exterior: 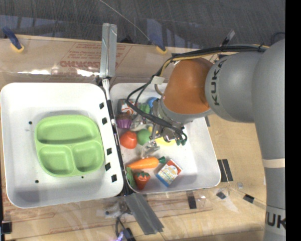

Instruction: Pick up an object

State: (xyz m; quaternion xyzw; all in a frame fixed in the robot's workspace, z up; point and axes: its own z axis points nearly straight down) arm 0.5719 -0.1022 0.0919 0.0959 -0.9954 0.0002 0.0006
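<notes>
My gripper (152, 143) hangs low over the middle of the right bin (203, 154), below the orange wrist band. Toy food lies around it. A red tomato (129, 139) and a green piece (143, 136) sit just to its left, and a yellow piece (164, 140) is at its right, partly hidden by the wrist. An orange carrot (143, 163) lies just in front of it. Nearer the front are a small red piece (141, 178) and a colourful little carton (168, 173). A purple piece (124, 121) and a blue piece (151, 104) lie toward the back.
The left bin (15, 114) holds a green divided plate (69, 144). A black divider strip with clips (110, 134) runs between the bins. The grey arm (251, 84) covers the right bin's back right corner. Cables loop over the wrist.
</notes>
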